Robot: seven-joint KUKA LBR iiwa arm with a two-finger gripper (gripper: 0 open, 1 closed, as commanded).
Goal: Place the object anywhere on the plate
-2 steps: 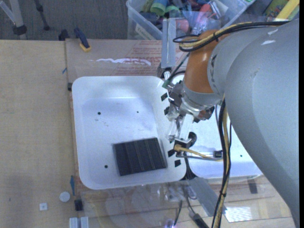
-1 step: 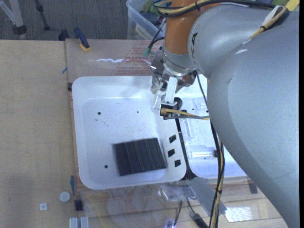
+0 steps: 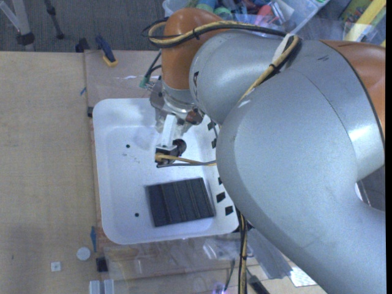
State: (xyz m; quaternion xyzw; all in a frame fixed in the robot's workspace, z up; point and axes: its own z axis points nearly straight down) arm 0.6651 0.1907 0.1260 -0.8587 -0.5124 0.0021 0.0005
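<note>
The gripper point(image 3: 173, 120) hangs over the upper middle of the white bin point(image 3: 110, 118), under the orange band of the arm point(image 3: 294, 152), whose grey bulk covers the right half of the view. From this angle I cannot tell whether the gripper is open or closed, or whether it holds anything. The one sizeable loose thing in the bin is a dark ribbed slab point(image 3: 179, 202). I take it for the task's thing, though I cannot tell whether it is the object to be carried or the plate to receive one. It lies flat on the bin floor close to the lower rim, with its right end just beside the edge of the arm. From the gripper it lies toward the bottom of the view and a touch to the right, near but clearly apart, with bare white floor between them. Its long axis runs roughly left to right across the view, the right end tipped slightly upward, and its grooves run across the short way. Any coming move would therefore turn on travelling down the view toward that slab, and a grasp would most likely have to close across the short side. Two small dark specks point(image 3: 127, 146) on the bin floor are too small to identify. The bin sits on a tan desk point(image 3: 37, 164)
</note>
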